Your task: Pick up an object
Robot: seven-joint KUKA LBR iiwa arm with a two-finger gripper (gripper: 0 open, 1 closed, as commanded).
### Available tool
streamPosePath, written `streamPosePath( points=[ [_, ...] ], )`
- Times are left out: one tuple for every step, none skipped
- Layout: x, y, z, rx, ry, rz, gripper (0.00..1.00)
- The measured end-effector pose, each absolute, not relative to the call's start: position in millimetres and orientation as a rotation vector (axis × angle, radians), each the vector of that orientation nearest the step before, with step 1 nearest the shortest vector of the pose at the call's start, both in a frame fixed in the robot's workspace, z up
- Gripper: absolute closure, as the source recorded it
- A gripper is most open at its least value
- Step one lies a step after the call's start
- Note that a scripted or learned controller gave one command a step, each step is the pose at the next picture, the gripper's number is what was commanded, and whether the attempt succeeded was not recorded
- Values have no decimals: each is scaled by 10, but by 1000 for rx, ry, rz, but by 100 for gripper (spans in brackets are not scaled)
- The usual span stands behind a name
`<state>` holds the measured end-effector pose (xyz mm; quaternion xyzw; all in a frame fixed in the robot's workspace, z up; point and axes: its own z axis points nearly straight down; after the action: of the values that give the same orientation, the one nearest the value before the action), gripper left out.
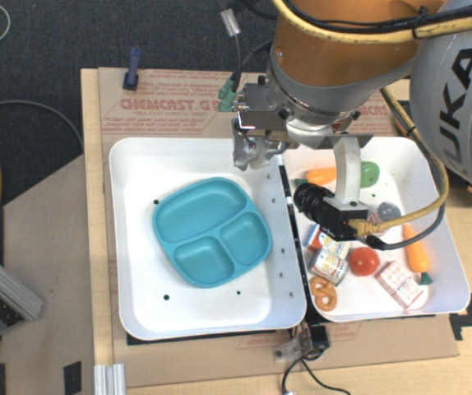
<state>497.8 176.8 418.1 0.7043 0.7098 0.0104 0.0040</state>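
A teal divided plate (211, 230) lies flat in the left white bin (133, 220). The right bin (446, 274) holds several small toy foods: a red tomato (364, 260), an orange carrot (418, 255), a pretzel (323, 293), a small printed carton (330, 257), a red and white box (400, 285), a green piece (369, 172) and another orange piece (321, 175). My gripper (254, 153) hangs over the far right corner of the left bin, just beyond the plate and beside the divider between the bins. Nothing shows in it.
A black hose with a yellow cable (328, 210) runs from the wrist across the right bin and covers part of its contents. The arm's orange band (351, 15) hides the far side of the right bin. A cardboard sheet (170, 97) lies under both bins.
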Motion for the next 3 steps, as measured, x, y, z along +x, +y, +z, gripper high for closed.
streamPosePath(
  points=[
    [5377, 1084, 2900, 2234, 2214, -18, 100],
    [4760, 1407, 2924, 2221, 2230, -7, 100],
    [5288, 1177, 5444, 2214, 2213, 27, 100]
  ],
)
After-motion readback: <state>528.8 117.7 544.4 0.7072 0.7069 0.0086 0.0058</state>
